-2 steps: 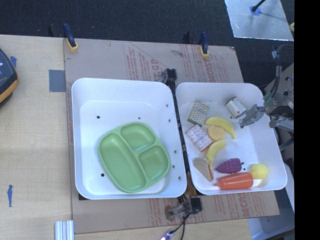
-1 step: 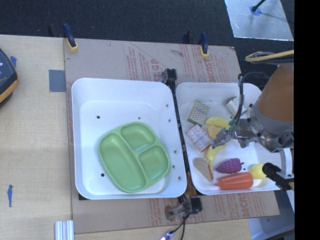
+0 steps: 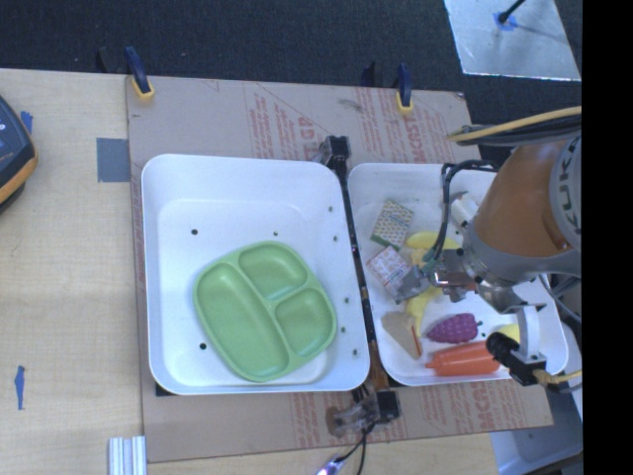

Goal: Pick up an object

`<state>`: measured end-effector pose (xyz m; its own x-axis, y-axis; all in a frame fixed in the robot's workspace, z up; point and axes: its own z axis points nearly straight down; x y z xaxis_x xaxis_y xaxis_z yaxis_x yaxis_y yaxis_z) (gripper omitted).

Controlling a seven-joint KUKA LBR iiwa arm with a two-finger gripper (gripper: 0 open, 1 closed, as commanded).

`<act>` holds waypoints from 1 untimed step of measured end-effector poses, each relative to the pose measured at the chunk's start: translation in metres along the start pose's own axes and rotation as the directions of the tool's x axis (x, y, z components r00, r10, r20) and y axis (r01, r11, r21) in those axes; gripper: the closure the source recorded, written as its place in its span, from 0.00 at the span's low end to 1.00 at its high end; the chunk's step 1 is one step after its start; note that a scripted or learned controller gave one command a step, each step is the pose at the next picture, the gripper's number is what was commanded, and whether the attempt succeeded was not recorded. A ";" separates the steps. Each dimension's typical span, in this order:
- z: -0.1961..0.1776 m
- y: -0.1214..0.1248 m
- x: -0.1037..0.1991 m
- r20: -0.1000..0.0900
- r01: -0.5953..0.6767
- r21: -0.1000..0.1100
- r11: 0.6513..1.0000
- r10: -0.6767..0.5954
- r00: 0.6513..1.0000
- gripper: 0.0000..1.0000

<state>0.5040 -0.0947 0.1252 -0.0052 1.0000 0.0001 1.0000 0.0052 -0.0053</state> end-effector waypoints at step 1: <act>0.031 -0.003 -0.001 0.000 0.000 0.000 1.000 0.000 1.000 0.00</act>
<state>0.5007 -0.0961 0.0939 -0.0049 1.0000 0.0004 1.0000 0.0049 -0.0049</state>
